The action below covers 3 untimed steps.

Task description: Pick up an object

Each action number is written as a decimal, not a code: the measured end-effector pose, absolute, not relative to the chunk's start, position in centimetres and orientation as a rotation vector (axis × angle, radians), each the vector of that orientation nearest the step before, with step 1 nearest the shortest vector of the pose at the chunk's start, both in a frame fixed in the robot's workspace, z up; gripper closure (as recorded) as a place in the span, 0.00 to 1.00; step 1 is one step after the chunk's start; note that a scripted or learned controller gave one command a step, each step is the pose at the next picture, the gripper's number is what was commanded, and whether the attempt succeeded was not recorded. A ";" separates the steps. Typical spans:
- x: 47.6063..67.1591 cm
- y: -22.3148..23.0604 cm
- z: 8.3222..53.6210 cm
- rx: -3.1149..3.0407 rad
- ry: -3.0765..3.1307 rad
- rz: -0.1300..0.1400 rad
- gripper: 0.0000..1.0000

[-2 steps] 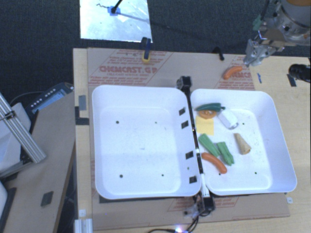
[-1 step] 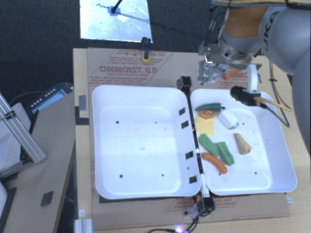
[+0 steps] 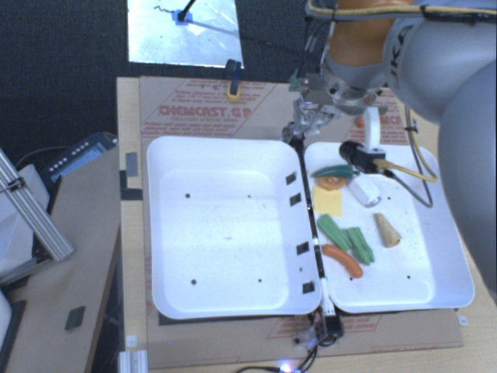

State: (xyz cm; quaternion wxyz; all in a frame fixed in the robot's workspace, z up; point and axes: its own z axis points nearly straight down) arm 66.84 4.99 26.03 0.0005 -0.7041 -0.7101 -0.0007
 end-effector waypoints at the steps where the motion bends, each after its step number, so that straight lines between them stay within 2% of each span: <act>1: 66.8 17.1 29.6 -2.204 -2.239 -0.014 1.00; 2: 66.8 23.6 34.0 -2.210 -2.234 -0.013 1.00; 3: 66.5 23.4 15.0 -2.215 -2.219 0.019 1.00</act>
